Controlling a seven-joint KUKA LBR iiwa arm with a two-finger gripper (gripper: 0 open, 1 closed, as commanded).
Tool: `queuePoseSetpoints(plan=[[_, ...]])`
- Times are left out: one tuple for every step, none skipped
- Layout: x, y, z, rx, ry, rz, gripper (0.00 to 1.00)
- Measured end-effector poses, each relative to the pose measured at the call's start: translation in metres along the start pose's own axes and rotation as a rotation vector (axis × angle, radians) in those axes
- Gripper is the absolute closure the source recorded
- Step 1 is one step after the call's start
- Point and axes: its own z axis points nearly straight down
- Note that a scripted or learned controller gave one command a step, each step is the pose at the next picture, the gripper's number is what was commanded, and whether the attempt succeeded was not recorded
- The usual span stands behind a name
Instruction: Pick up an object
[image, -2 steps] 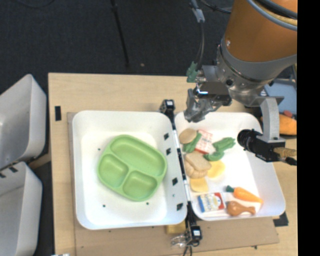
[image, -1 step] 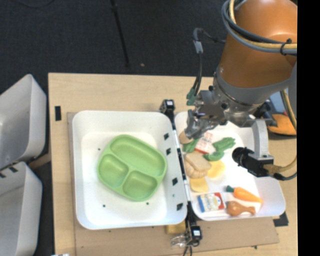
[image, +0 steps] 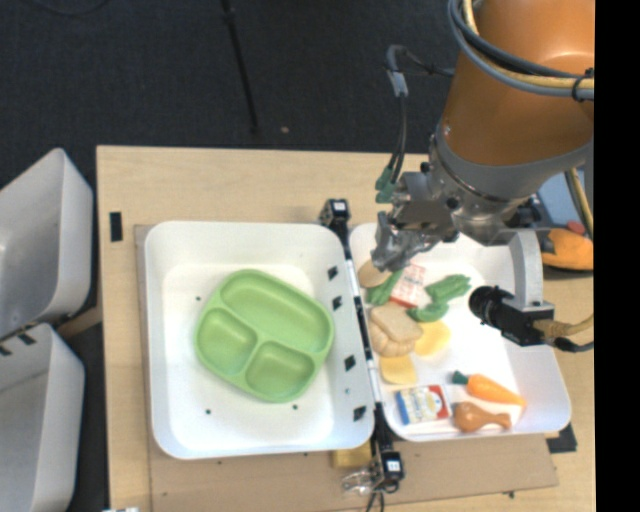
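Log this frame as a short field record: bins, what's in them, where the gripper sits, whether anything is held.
left bin: green divided plate
right bin: toy foods, among them a carrot, a drumstick, a bread slice, a green vegetable, a small packet
gripper: low over the right bin's upper left corner, by a red and white packet
held item: none visible between the fingers
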Motion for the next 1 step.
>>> queuePoseSetpoints(plan=[[-0.0008, 0.0019, -0.0072, 0.006, -0.004, -0.009, 1.00]])
